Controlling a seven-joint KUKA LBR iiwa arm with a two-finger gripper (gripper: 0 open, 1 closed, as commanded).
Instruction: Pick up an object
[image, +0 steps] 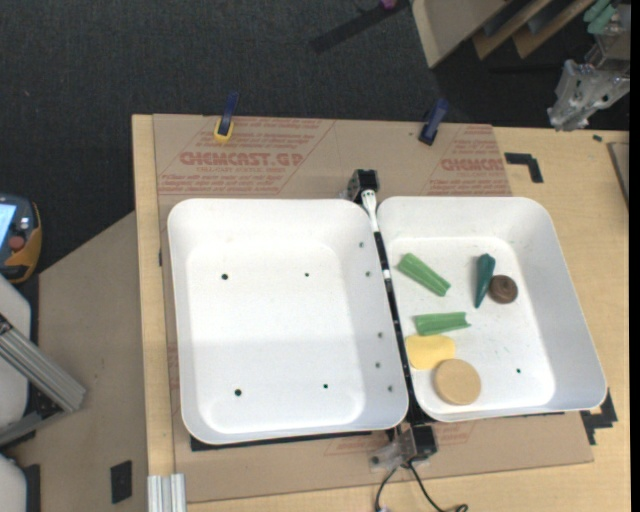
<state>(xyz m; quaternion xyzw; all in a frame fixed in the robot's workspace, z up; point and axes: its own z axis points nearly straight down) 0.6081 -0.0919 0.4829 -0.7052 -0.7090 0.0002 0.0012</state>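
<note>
The right bin (560, 260) holds several small objects. A light green block (423, 274) lies near its left wall, with a second green piece (441, 322) below it. A dark teal wedge (484, 278) leans against a brown round piece (502, 289). A yellow lump (430, 351) touches a tan disc (457, 381) at the front left. My gripper (588, 92) hangs at the far top right, beyond the bench's back edge and well away from both bins, with nothing visibly in it.
The left bin (200, 300) sits beside the right one, joined by a black clip (362, 184) at the back. Both rest on a cardboard sheet (300, 150) held by clamps (227, 122). A cable (410, 470) runs off the front edge.
</note>
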